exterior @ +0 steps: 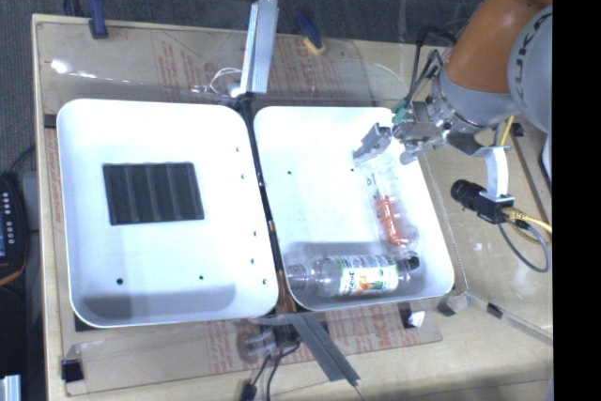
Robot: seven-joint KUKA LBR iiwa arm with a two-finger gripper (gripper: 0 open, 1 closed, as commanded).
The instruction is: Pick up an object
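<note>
Tool hovers at the right bin's far right corner, fingers spread apart, just above a clear packet with orange contents along the right wall. A plastic bottle lies against the near wall. Open floor fills the bin's left half. A dark ribbed panel sits in the left bin.

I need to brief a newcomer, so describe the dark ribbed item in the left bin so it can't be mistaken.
Start at the left bin, the one farther from the arm. Lying flat on its floor, toward the left half, is a dark rectangular pad with lengthwise ridges. The bottles in the right bin are clear and rounded; this is flat, dark and alone.
</note>
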